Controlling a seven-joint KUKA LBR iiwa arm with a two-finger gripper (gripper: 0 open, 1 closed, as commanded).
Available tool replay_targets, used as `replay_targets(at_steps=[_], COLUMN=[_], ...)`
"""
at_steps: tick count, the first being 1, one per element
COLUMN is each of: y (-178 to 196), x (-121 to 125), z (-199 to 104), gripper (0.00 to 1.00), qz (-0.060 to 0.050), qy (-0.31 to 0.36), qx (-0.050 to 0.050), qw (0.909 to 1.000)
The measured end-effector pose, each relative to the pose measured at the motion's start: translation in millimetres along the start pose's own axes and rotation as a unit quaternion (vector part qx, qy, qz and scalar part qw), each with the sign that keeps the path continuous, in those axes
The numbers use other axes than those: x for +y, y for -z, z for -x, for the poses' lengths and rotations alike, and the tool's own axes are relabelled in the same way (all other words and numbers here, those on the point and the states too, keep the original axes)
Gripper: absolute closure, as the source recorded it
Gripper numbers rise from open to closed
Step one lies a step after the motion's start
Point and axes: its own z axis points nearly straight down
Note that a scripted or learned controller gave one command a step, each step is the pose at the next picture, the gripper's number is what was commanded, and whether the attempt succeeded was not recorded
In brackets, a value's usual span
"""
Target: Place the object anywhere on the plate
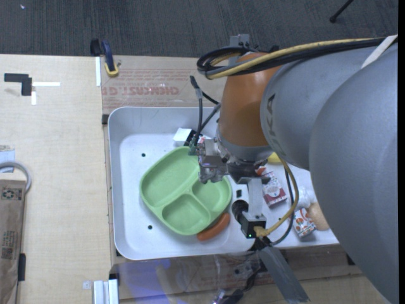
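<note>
A green plate (pixel 180 192) with three compartments lies tilted in the middle of a white bin (pixel 126 170). The grey arm (pixel 329 138) comes in from the right, its orange band (pixel 243 106) above the wrist, and hangs low over the plate's right edge. The gripper (pixel 211 166) sits right at that edge, above the large compartment. I cannot tell how its tips stand, or whether anything is caught there; the wrist blocks them.

An orange sausage-like object (pixel 213 228) lies on the bin floor, touching the plate's lower right rim from outside, near the bin's bottom edge. A small white block (pixel 183 135) rests just beyond the plate's upper rim. Toward the bin's right side, partly under the arm, lie a red-and-white packet (pixel 274 194), another small packet (pixel 304 222) and a pale rounded thing (pixel 317 217) beside it.

A yellow cable (pixel 304 48) loops over the arm. Brown cardboard (pixel 152 84) lies along the bin's top edge.
</note>
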Motion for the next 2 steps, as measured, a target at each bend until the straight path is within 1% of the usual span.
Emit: replay_targets(at_steps=[1, 2], y=[-110.5, -55.1], x=[-26.1, 4.5], z=[-35.4, -1.9], gripper=[1.0, 1.0], qz=[-0.002, 0.0], qy=[-0.062, 0.022], qx=[0.0, 0.0], qw=[0.9981, 0.9998])
